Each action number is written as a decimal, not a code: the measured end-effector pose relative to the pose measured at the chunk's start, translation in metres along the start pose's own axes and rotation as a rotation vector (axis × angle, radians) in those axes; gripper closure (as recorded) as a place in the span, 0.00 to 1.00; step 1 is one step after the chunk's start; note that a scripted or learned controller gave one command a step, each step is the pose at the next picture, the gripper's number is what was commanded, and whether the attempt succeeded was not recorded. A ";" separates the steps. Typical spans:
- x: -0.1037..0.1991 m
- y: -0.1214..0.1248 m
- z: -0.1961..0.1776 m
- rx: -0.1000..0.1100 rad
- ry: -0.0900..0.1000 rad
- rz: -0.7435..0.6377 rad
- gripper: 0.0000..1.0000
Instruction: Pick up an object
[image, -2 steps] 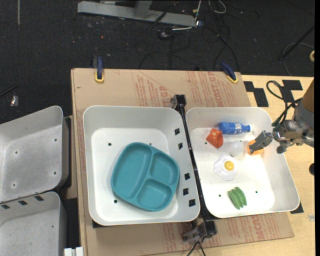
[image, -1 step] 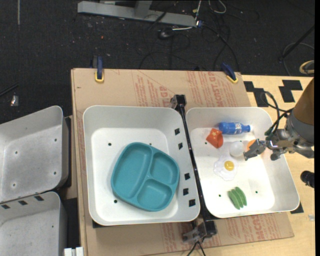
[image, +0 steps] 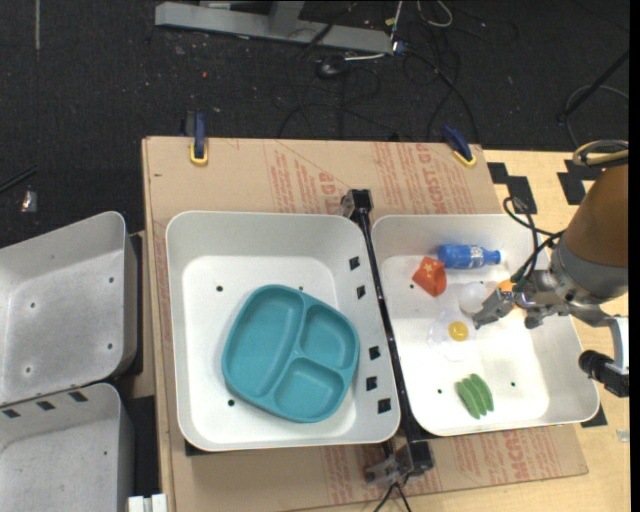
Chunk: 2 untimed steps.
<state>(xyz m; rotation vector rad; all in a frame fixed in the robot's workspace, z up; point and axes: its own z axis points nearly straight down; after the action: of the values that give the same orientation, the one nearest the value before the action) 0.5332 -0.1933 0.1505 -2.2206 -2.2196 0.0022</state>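
Observation:
My gripper hangs over the right side of the right bin, open, with nothing between its fingers. Just left of it lie a small yellow piece and a clear plastic item that is hard to make out. A red object and a blue bottle lying on its side sit toward the back of this bin. Near the front lies a green object.
The left bin holds a teal divided plate. A black divider runs between the two bins. The grey arm with its orange band enters from the right. Perforated white panels lie at far left.

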 end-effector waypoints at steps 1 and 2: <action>0.001 0.000 0.052 0.001 0.001 0.001 0.00; 0.000 0.001 0.040 -0.003 -0.001 0.001 1.00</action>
<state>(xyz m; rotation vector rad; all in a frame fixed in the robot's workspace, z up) 0.5338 -0.1929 0.1102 -2.2233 -2.2207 -0.0006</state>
